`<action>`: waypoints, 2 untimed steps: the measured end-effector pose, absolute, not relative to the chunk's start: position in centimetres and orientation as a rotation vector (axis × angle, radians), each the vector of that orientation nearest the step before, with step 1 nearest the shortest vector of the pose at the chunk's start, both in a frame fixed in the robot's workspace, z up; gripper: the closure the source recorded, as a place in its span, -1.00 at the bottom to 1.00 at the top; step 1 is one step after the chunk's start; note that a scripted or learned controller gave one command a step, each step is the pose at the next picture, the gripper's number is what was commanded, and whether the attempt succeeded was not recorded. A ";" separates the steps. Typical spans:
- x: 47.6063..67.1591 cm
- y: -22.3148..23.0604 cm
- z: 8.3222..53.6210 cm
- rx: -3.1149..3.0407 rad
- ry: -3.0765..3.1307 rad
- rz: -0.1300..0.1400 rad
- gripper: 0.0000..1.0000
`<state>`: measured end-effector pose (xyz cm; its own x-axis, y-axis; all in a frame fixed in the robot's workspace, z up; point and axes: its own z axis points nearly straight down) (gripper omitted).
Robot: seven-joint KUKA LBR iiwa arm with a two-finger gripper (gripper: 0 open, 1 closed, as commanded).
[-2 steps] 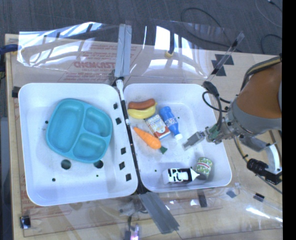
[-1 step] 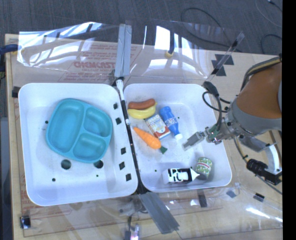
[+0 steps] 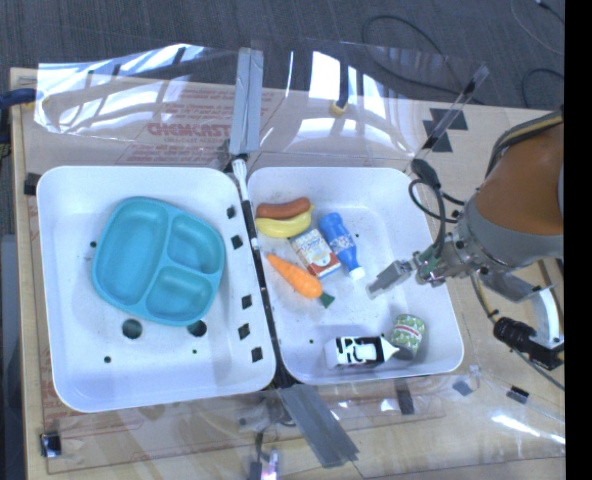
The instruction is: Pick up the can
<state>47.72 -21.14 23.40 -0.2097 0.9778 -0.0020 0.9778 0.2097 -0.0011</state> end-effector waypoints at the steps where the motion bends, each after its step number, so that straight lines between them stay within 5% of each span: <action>1: 47.7 -21.1 23.5 1.969 2.446 -0.003 -1.00; 2: 47.8 -21.1 23.8 1.932 2.473 -0.002 -1.00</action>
